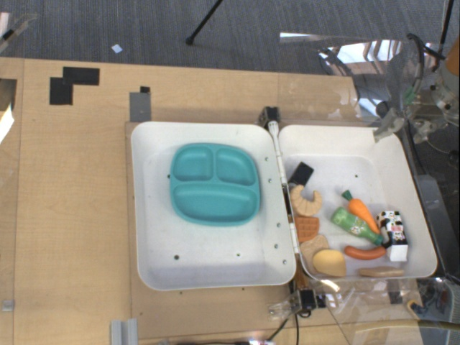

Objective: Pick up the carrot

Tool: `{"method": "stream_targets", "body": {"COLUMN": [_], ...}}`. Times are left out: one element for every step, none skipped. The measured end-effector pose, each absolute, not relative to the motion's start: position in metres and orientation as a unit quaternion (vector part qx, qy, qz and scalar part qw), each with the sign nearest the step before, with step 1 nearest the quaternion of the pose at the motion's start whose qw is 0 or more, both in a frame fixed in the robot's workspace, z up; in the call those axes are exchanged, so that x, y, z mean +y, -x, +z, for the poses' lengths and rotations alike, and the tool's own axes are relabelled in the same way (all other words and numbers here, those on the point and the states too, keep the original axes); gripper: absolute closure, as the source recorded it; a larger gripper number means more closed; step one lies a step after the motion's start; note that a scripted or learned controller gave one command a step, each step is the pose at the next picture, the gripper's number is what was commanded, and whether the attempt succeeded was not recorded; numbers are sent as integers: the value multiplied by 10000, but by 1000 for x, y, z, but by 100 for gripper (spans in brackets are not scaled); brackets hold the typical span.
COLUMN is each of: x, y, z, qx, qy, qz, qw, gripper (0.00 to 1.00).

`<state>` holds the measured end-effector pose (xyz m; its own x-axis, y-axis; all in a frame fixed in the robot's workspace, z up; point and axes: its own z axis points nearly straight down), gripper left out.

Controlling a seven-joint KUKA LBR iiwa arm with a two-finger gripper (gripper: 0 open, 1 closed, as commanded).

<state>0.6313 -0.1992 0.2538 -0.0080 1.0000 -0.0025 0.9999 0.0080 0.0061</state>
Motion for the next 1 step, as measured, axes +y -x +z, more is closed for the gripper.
{"method": "stream_targets", "body": {"x": [-204], "y": [-598], "z": [105], "qx": [7748], "qy": [-6322], "qz": [-17], "qw": [-34], "gripper": [0]}}
